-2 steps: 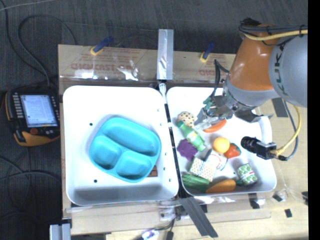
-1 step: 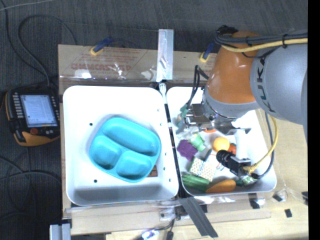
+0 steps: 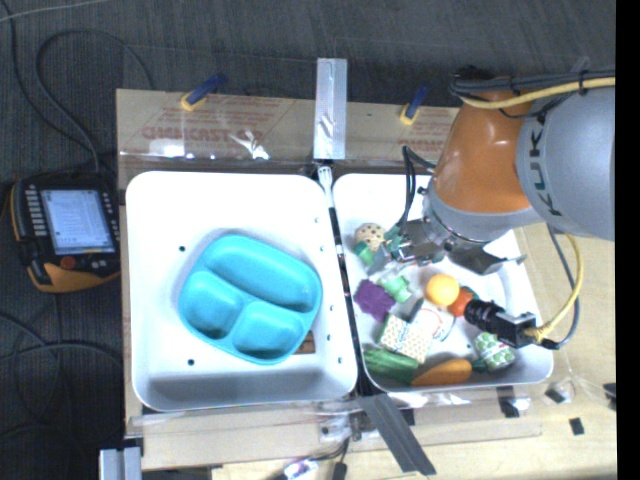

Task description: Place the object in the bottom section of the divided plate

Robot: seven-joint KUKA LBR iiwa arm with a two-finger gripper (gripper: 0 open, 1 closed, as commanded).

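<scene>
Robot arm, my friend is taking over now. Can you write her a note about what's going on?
Gripper: low in the right bin, among the toys; I can't tell whether the fingers are open or shut.
Blue divided plate: in the left bin, nothing in its sections.
Toys, such as the purple block and orange ball, sit in the right bin.
Done: nothing placed.
Left: pick an object, put it in the plate's bottom section.

Teach pendant (image 3: 68, 230) (left), blue clamps (image 3: 202, 91), cables (image 3: 60, 53)

We see blue divided plate (image 3: 252, 296) in left bin (image 3: 160, 208) | claw (image 3: 402, 250) low over right bin's (image 3: 520, 298) toys, frame centre-right | orange ball (image 3: 442, 289) near it | pendant (image 3: 65, 230) far left
</scene>
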